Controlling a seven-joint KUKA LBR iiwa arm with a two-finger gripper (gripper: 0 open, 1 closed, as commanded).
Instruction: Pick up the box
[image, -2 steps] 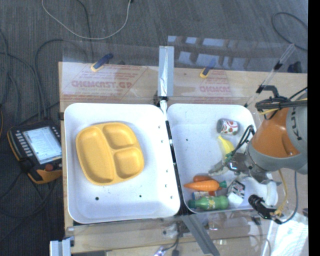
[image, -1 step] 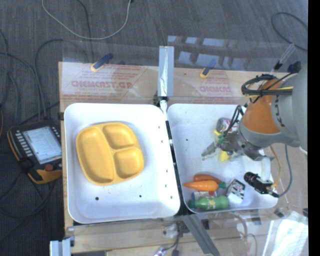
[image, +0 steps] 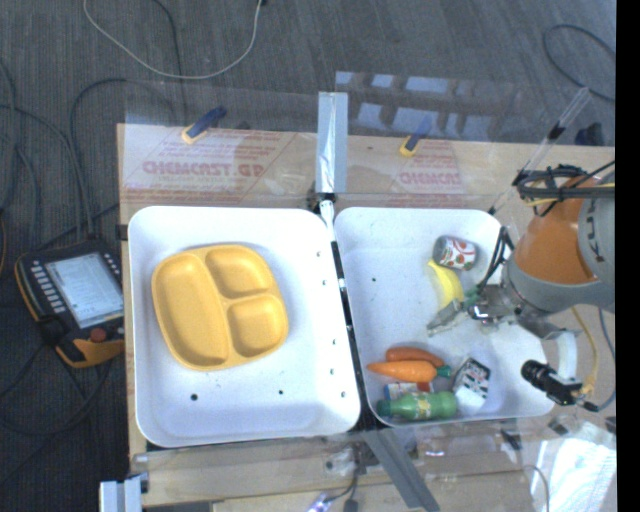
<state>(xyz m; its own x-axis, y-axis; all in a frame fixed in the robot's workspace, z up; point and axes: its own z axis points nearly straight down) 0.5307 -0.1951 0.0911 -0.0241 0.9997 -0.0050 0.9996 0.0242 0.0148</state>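
Note:
The box (image: 472, 380) is small, white with dark and red print, and lies near the front of the right bin (image: 400, 260), between the carrot and the bin's right wall. My gripper (image: 457, 310) hangs over the middle of that bin, behind the box and just in front of the banana (image: 446, 283). Its two metal fingers (image: 441, 320) point left and stand open with nothing between them. The grey arm with its orange band (image: 555, 250) comes in from the right.
A red and white can (image: 457, 253) lies behind the banana. An orange carrot (image: 405, 368) and a green bottle (image: 420, 405) lie left of the box. A yellow divided plate (image: 218, 304) rests in the left bin (image: 170, 410).

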